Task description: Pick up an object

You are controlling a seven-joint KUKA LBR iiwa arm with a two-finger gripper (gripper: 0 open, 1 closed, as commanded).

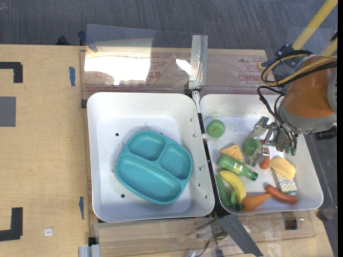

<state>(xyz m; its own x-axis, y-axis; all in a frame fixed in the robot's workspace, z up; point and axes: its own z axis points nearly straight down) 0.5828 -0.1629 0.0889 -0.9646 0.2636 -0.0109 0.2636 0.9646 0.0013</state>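
Observation:
My gripper (pixel 262 140) hangs low over the right bin (pixel 308 167), near its back right part, with the orange-banded wrist (pixel 308 98) above it. Its fingers stand apart, one finger (pixel 261 125) toward the back and one toward the front. A small dark green toy (pixel 251 146) lies just left of the gap, touching or nearly touching them; it is not lifted. Around it lie a yellow wedge (pixel 231 151), a green bottle (pixel 239 168), a banana (pixel 236 183) and a round green fruit (pixel 215 128).
The front of the right bin also holds an orange carrot (pixel 256 199), a red sausage (pixel 281 194), a patterned box (pixel 286 185) and a yellow piece (pixel 283 167). In the left bin (pixel 102 116) lies a teal divided plate (pixel 155 166). Black and yellow cables (pixel 273 68) hang behind the wrist.

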